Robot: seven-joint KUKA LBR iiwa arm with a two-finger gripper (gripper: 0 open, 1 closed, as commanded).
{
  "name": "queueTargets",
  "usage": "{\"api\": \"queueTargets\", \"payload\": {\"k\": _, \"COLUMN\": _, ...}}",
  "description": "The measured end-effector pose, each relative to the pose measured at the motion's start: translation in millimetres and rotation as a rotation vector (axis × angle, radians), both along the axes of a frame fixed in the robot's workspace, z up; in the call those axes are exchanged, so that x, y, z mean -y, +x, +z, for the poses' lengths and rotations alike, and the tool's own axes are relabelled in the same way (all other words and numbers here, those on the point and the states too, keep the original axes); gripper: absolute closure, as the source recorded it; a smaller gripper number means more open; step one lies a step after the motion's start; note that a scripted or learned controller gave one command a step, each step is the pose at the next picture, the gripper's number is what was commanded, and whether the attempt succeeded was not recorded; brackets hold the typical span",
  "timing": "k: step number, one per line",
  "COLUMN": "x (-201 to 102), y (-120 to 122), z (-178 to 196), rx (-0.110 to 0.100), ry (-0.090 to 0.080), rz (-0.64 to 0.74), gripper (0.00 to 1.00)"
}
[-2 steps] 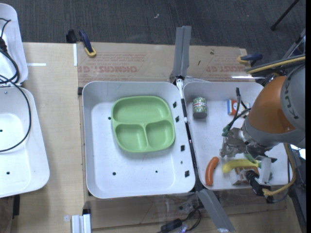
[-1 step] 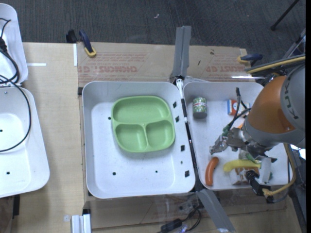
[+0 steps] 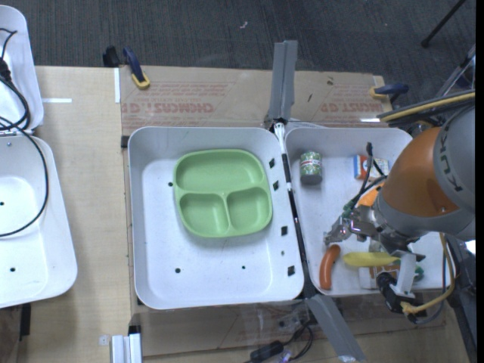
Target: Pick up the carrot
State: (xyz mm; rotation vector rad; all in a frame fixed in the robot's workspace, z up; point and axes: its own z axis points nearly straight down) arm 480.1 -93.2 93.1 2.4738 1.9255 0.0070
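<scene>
The carrot (image 3: pixel 368 197) shows as a bright orange sliver in the right bin (image 3: pixel 336 138), mostly hidden under my wrist. A small green bit sits at its lower left end. My gripper (image 3: pixel 338 233) hangs low over the middle of the right bin, just below and left of the carrot. It is directly above a red-orange sausage-shaped piece (image 3: pixel 327 267). I see nothing between the gripper's tips.
In the right bin there are also a small green can (image 3: pixel 311 166) at the back, a small packet (image 3: pixel 363 165) beside it, and a yellow banana (image 3: pixel 370 260) at the front. The left bin (image 3: pixel 151 225) holds a green divided plate (image 3: pixel 223 192).
</scene>
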Motion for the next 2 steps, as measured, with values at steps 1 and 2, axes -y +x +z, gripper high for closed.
{"api": "queueTargets", "payload": {"k": 1, "x": 15.3, "y": 71.8, "z": -2.5, "rx": -0.011, "ry": 0.002, "rz": -0.335, "gripper": 0.0}}
{"api": "queueTargets", "payload": {"k": 2, "x": 68.1, "y": 123.7, "z": -2.5, "rx": -0.011, "ry": 0.002, "rz": -0.449, "gripper": 0.0}}
